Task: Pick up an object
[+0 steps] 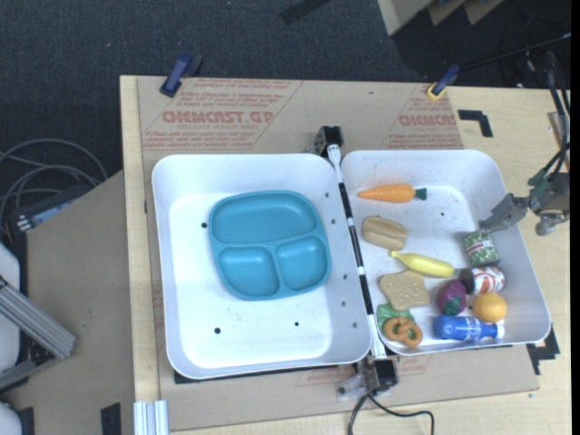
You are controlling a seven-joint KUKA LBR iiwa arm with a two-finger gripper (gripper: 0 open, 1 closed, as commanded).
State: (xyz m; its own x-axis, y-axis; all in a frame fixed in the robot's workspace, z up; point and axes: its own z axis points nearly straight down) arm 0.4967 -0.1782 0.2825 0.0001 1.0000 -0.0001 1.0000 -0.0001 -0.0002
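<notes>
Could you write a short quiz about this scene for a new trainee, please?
1. True or false: the blue divided plate lies in the left bin.
2. Which toy lies nearest the far wall of the right bin? A) carrot B) banana C) pretzel
3. Fill in: the pincer is above the right bin's ______ rim.

Key: 1 true; 2 A; 3 right.
</notes>
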